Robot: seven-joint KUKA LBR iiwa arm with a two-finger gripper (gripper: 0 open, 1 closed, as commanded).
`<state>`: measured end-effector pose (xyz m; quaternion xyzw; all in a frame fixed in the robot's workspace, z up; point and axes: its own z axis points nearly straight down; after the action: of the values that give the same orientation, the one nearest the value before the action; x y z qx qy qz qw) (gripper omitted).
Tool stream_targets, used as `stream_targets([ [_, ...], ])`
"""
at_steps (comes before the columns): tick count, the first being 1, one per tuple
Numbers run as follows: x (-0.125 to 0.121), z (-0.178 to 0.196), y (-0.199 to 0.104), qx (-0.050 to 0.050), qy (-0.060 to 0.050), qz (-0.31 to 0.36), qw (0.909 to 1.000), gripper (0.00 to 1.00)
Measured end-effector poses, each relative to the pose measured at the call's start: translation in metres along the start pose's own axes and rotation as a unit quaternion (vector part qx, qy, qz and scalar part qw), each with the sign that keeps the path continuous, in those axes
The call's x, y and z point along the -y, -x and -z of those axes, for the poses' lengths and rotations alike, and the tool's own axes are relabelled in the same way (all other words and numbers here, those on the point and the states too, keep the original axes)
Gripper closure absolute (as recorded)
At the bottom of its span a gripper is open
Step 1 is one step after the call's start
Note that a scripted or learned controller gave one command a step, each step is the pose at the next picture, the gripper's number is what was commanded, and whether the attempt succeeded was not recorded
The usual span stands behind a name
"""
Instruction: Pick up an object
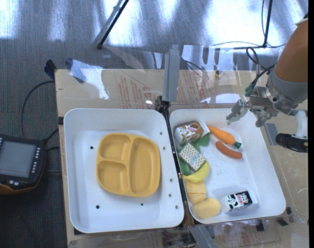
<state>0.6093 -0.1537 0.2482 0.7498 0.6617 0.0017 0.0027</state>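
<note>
An overhead, slanted view showed a bench carrying two shallow white bins side by side. The left bin held a yellow divided plate with three compartments, lying flat near the bin's middle. The right bin held a scatter of toy food. A carrot with a green tip lay near the bin's upper middle, and a sausage lay just below it, the two close but apart. To their left sat a brown patterned packet, and below that a checked packet resting on something green. A banana curved beneath the checked packet, with pale yellow pieces further down along the bin's left wall. A small black and white milk carton lay on its side near the bin's lower edge.

The grey arm with its orange band reached in from the right. Its gripper hung over the upper right part of the right bin, its two fingers spread apart with nothing between them. The carrot lay nearest to it, down and to the left of the fingertips, and the sausage a little further down. The milk carton lay well apart from the gripper, toward the near edge
</note>
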Motion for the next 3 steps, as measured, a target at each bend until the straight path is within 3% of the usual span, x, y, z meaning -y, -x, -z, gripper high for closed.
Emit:
stream_targets([
  [1, -0.031, -0.139, -0.01, -0.001, -0.001, 0.111, 0.9938, 0.0],
  [2, -0.002, -0.164, 0.034, -0.002, -0.006, 0.134, 0.991, 0.0],
  [3, -0.005, -0.151, 0.034, -0.002, -0.002, 0.133, 0.9911, 1.0],
])
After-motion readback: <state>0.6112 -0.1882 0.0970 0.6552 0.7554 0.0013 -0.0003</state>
